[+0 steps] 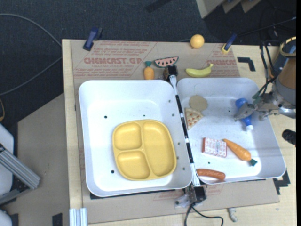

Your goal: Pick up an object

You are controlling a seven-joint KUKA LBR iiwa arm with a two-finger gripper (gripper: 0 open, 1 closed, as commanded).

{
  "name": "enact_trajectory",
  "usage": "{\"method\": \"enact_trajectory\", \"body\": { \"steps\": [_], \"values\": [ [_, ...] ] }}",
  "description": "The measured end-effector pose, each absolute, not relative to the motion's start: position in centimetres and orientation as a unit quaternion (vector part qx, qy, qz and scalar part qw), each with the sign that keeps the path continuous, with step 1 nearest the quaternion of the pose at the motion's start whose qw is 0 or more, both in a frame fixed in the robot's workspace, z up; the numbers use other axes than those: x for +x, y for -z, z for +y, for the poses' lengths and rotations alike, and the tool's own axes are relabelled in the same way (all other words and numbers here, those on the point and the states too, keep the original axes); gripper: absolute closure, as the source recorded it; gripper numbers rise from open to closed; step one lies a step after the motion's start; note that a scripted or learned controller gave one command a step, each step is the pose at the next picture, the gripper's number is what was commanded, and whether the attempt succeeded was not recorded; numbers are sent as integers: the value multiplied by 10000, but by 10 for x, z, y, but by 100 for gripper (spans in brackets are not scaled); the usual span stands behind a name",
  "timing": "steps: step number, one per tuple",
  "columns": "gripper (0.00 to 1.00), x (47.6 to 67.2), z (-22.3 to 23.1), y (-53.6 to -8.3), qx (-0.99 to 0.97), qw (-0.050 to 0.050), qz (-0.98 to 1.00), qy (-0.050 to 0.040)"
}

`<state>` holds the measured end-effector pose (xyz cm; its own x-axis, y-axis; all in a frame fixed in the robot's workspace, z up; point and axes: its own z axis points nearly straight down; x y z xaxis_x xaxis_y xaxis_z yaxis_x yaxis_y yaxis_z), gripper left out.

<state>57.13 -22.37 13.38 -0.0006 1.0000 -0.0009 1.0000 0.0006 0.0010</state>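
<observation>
The right white bin [268,140] holds several toy foods: a tan round piece [198,102], a waffle-like wedge [192,117], a pink patterned block [214,147], an orange carrot [237,149] and a reddish sausage [210,174] at the front rim. A blue object [244,113] lies in the bin's back right part. My gripper [252,108] reaches in from the right and sits right at this blue object, low over the bin floor. Whether it grips the object is unclear.
The left bin [94,126] carries a yellow divided plate [143,149]. Behind the bins on the board lie a banana [199,71], a watermelon slice [166,61], a small orange fruit [149,72] and an orange ball [197,41]. Blue clamps [91,39] hold the board's back edge.
</observation>
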Motion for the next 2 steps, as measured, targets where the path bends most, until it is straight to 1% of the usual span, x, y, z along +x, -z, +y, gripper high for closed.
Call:
{"method": "enact_trajectory", "body": {
  "steps": [1, 2],
  "values": [
    [0, 598, -218, -84, 7052, -36, 7090, -28],
    [100, 598, -222, -95, 7056, 4, 7086, -11]
  ]
}}
